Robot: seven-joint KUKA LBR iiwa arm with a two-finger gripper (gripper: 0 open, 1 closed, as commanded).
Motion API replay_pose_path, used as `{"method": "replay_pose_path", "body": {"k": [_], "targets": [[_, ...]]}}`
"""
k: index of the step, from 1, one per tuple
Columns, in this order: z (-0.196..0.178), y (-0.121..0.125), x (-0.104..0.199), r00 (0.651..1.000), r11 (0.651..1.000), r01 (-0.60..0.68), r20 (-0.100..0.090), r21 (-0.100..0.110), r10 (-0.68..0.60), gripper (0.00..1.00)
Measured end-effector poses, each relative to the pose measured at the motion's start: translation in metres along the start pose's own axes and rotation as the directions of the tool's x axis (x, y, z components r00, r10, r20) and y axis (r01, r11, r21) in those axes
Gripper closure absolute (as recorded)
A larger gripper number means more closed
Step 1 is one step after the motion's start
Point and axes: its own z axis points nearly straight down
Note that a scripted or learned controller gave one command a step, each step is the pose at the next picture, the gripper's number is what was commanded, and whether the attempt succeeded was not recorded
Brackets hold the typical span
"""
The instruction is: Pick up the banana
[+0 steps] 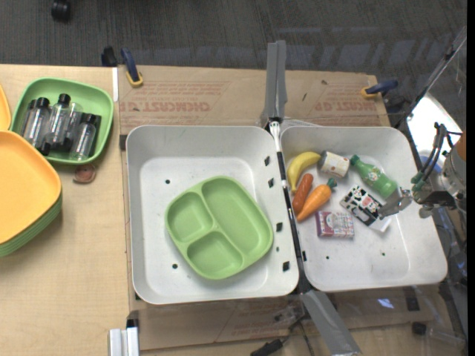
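Your pincer sits at the right bin's far right edge; whether it is spread or pressed together cannot be told. The banana lies well to its left, against the bin's left wall, just above two carrots. It looks like a light, stiff, smooth toy, likely slippery. Take it across the thick middle of the curve, clear of the carrots.

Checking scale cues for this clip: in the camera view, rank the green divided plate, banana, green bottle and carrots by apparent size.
1. Green divided plate, far the largest.
2. Banana, green bottle and the carrots each look about alike; I won't rank them.
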Motion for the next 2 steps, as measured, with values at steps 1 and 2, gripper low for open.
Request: {"method": "replay_pose_path", "body": {"k": [1, 2], "targets": [[-0.008, 0.001, 0.000, 1.000, 1.000, -0.001, 0.000, 0.001, 0.001, 1.00], [-0.002, -0.005, -0.014, 0.999, 0.999, 0.040, 0.000, -0.001, -0.040, 1.00]]}}
